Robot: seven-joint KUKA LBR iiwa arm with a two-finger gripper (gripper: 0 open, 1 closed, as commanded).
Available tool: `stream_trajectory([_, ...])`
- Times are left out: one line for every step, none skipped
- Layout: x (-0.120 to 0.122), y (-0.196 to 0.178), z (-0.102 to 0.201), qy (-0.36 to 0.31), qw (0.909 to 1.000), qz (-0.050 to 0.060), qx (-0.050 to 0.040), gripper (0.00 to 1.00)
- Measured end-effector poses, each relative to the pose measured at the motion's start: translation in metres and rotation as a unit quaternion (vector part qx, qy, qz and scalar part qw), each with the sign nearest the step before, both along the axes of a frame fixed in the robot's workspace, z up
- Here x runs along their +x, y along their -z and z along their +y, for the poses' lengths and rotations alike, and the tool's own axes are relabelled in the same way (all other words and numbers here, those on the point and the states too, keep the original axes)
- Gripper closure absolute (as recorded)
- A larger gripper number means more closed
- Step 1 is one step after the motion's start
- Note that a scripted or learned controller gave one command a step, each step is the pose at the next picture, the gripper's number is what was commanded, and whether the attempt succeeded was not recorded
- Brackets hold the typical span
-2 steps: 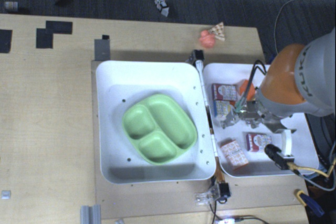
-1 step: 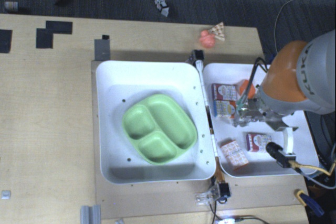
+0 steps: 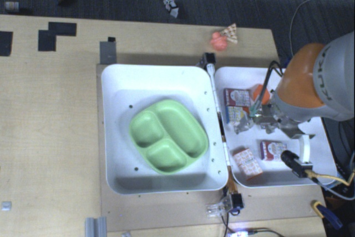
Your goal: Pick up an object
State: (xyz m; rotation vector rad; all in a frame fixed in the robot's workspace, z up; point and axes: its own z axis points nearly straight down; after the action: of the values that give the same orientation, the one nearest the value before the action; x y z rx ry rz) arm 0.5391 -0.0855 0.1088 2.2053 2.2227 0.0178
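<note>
The right bin (image 3: 239, 179) holds several small things: a red-and-white carton (image 3: 237, 98) at its far left, a packet (image 3: 236, 115) just below it, a small patterned box (image 3: 248, 160) near the front, a red carton (image 3: 273, 150) to its right, and an orange thing (image 3: 260, 93) partly hidden by the arm. My gripper (image 3: 248, 122) hangs low over the middle of this bin, beside the packet. The wrist blocks the view of its tips.
The left bin (image 3: 116, 114) contains a green divided plate (image 3: 167, 135). A pink and tan toy (image 3: 224, 38) lies on the bench behind the bins. Black patches (image 3: 55, 35) mark the bench's far left. Cables run along the right bin's front edge.
</note>
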Motion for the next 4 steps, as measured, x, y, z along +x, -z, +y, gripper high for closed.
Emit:
stream_trajectory([0.001, -0.011, 0.001, -0.001, 1.0000, -0.002, 0.0005, 1.00])
stream_trajectory([0.001, -0.010, 0.001, -0.001, 1.0000, -0.001, 0.0006, 0.00])
stream_trajectory([-0.046, 0.019, 0.000, 0.002, 1.0000, -0.005, -0.0041, 0.00])
stream_trajectory([-0.045, 0.010, 0.001, 0.002, 1.0000, -0.004, -0.0021, 1.00])
